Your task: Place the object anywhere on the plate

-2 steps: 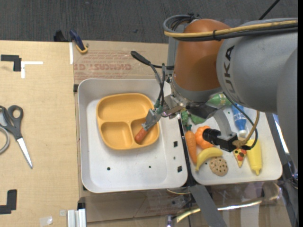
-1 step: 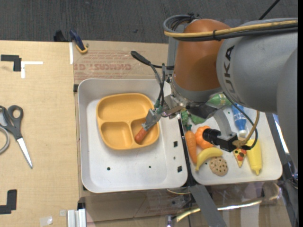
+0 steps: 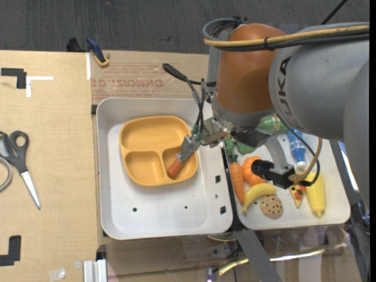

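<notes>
While tilted over the yellow plate, pincer closed on sausage, its lower end touching plate.

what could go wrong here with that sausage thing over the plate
The gripper is low over the yellow divided plate, with the hot dog at its tip near the plate's right rim. If released here, the hot dog may roll off the edge into the left bin. Pressing lower could tilt or push the light plate. Whether the hot dog is actually gripped is unclear, so it might drag along on retreat.
</notes>
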Controlling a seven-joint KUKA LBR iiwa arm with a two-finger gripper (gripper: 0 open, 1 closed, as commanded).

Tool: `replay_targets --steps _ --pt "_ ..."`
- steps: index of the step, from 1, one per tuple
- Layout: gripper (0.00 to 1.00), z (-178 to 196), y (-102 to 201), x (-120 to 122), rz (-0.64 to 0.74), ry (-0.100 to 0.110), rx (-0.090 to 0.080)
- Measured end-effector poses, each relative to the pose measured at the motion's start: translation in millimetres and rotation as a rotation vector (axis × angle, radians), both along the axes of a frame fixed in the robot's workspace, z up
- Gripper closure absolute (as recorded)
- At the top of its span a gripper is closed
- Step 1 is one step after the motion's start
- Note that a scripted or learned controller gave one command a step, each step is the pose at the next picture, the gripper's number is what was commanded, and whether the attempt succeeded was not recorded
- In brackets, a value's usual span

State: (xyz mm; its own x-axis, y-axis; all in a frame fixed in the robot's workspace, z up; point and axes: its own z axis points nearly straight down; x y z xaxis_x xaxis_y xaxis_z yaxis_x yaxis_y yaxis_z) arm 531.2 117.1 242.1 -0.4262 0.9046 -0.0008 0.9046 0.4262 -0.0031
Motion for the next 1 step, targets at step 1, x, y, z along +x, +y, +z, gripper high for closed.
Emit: replay_targets --steps 1 --pt "0.0 0.0 0.0 0.0 0.0 0.0 0.0"
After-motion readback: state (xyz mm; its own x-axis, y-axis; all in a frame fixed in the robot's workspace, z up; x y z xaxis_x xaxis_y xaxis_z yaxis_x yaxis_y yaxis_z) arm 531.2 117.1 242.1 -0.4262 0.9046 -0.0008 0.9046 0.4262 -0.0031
